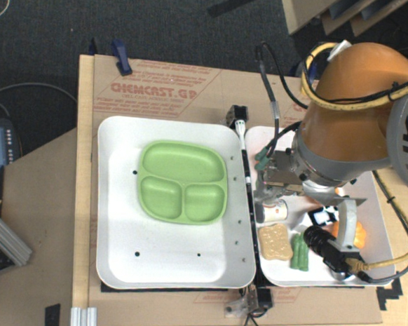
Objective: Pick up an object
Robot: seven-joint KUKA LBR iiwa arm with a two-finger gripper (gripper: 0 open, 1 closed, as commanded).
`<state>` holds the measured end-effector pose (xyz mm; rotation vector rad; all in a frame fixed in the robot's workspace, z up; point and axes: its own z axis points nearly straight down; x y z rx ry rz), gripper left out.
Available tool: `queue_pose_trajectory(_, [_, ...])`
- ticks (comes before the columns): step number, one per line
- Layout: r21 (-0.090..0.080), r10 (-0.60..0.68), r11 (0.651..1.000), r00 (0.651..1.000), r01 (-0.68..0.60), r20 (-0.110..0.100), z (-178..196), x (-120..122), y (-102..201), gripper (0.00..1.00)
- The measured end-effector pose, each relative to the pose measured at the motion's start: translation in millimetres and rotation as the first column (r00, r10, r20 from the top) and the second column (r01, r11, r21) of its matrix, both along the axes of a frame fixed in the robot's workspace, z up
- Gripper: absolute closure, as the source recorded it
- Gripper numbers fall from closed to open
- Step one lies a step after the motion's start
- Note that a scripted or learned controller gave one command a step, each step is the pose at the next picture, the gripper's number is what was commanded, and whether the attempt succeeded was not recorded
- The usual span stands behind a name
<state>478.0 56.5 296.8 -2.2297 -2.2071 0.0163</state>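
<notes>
Arm above the right bin (381,275), objects lying at lower right of the frame.
The cracker (276,242) and green pod (300,251) are judged light; the cracker brittle, best taken by its edges. Whether the claw (275,199) is spread cannot be told.

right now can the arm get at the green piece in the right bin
Probably yes: the green piece lies uncovered beside the tan cracker, and the arm hangs over that bin already.

Pale green three-compartment plastic plate (183,182) in glossy white left bin (116,208); right bin (279,274) white too, holding tan speckled cracker-shaped piece (276,242), dark green pod-shaped piece (300,251), orange chunk (360,236); brown cardboard underlay (161,85) printed red.
</notes>
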Motion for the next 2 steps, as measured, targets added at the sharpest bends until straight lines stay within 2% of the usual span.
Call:
queue_pose_trajectory(1, [0.007,0.016,1.000,1.000,-0.016,0.012,9,1,64,1.00])
queue_pose_trajectory(2, [0.009,0.016,1.000,1.000,-0.016,0.023,111,2,108,1.00])
